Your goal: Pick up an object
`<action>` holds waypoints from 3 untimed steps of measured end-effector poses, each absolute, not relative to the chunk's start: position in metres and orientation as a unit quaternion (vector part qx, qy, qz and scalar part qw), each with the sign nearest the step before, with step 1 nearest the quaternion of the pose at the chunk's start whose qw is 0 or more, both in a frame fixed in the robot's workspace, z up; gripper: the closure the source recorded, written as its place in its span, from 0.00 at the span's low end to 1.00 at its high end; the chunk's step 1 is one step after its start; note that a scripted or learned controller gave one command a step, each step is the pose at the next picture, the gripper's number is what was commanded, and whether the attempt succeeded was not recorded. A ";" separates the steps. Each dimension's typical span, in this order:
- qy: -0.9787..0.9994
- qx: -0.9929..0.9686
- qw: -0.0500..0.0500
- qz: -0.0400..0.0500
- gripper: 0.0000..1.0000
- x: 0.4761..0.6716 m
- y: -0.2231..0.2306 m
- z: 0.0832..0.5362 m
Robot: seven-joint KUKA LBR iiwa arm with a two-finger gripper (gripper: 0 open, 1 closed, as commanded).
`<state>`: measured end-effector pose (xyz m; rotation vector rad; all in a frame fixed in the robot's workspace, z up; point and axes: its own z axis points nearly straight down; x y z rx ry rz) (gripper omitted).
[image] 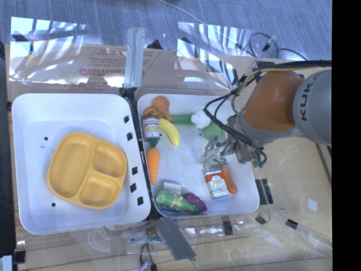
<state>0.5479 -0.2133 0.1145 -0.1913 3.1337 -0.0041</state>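
Observation:
My gripper hangs over the right part of the right bin, just above a small orange-and-white carton. Beside that carton lies a small orange piece. A green-and-white toy sits behind the gripper. Along the bin's left side are a banana, a carrot, a small bottle and an orange toy. At the front lie a green bottle, a purple item and a small box. Nothing shows between the fingers.
The left bin holds a yellow divided plate. The arm's orange band and cables overhang the right bin's right rim. Cardboard and foil lie behind both bins.

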 end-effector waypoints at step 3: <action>0.999 -0.046 0.001 0.000 0.00 0.590 -0.151 0.122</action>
